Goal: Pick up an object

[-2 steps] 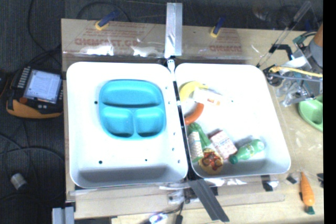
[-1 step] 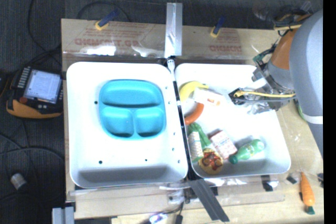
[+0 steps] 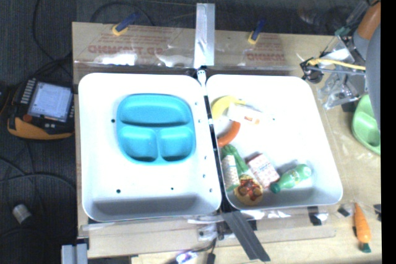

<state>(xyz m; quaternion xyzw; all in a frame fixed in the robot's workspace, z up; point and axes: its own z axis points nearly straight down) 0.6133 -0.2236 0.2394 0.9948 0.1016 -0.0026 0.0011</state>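
Observation:
The right bin holds a heap of small things along its left and front sides. Among them are a yellow piece, a white tube, an orange curved piece and a small pink and white box. There is also a green bottle lying on its side and a round brownish item. My gripper hangs over the bench just beyond the right bin's far right corner, away from all of these. Nothing from the bin is seen in it.
In the left bin lies a blue divided tray. A green object sits on the bench right of the bins, and an orange tool at the front right. A handheld device lies on the floor, left.

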